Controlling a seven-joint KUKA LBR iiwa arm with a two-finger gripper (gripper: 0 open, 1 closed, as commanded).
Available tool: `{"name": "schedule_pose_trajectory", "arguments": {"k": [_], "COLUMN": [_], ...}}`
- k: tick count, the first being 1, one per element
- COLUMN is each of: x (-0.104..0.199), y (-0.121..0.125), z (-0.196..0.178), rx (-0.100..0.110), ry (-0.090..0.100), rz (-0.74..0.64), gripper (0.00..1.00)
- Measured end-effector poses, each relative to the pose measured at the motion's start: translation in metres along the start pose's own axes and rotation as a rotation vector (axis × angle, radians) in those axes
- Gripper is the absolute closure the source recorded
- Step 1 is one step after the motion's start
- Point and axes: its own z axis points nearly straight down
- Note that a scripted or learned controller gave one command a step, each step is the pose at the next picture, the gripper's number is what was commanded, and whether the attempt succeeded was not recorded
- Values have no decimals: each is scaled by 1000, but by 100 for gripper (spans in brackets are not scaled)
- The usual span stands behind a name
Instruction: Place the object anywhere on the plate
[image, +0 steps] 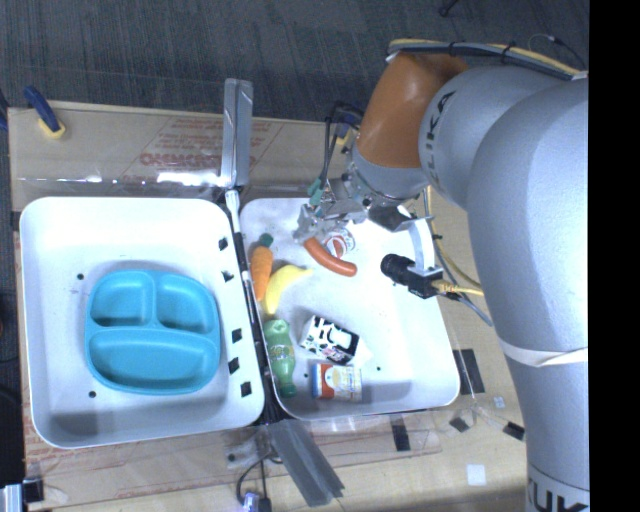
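Observation:
A blue plate with three compartments lies in the left bin. In the right bin a red sausage lies near the back. My gripper hangs just above and behind the sausage, over the bin's back left part. A carrot and a banana lie by the left wall, just left of the sausage. Nothing shows between the fingers.
A green bottle, a black-and-white packet and a small can lie toward the front of the right bin. A red-and-white round item sits behind the sausage. The grey arm covers the right side.

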Motion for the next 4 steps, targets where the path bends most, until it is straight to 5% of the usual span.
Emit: {"name": "schedule_pose_trajectory", "arguments": {"k": [1, 2, 3, 4], "x": [69, 173, 172, 207], "y": [22, -12, -12, -29], "z": [1, 0, 0, 107], "rx": [-2, 0, 0, -1], "ry": [-1, -1, -1, -2], "rz": [-173, -200, -199, -79], "gripper": [100, 100, 0, 0]}}
